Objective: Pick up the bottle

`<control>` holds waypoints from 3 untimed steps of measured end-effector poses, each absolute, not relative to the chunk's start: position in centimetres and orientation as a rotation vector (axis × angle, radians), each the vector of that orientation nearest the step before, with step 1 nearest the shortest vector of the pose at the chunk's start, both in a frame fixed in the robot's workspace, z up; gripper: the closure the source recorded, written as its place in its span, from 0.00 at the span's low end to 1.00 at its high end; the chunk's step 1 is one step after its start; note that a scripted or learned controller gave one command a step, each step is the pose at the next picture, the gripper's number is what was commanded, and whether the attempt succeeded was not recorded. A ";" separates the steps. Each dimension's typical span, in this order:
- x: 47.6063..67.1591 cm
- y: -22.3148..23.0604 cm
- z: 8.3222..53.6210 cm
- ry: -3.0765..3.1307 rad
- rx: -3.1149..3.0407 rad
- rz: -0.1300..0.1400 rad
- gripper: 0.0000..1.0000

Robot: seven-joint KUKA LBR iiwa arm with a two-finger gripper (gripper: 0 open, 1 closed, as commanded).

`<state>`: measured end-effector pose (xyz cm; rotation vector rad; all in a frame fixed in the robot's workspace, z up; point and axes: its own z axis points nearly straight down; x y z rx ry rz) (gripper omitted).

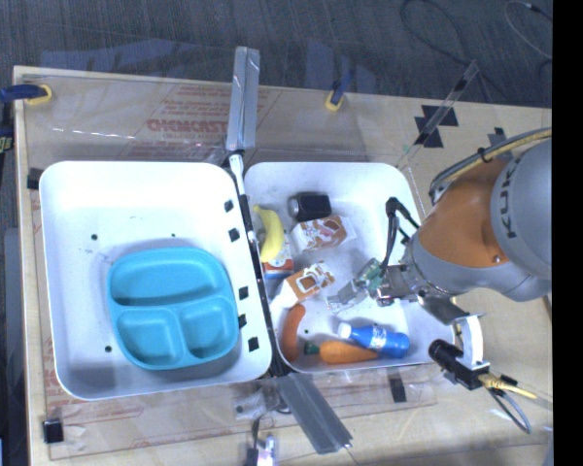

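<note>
The bottle (377,339), blue with a white neck and cap, lies on its side near the front wall of the right bin (350,175). Its cap points left, and it rests against an orange carrot (342,353). My gripper (361,287) hangs over the middle of the right bin, a little behind the bottle and apart from it. Nothing visible is held in it. The arm's orange band (459,233) sits to the gripper's right, over the bin's right wall.
The right bin also holds a banana (269,233), a black object (311,205), two snack packets (323,231) (309,280) and an orange-red sausage shape (291,328). A blue divided tray (173,307) lies in the left bin (78,202).
</note>
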<state>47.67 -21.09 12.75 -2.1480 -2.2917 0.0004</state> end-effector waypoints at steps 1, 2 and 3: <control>49.2 -21.0 11.3 -2.406 -2.022 0.000 0.00; 48.9 -20.6 28.1 -2.281 -2.162 0.000 0.00; 49.2 -21.1 33.0 -2.118 -2.319 0.002 0.00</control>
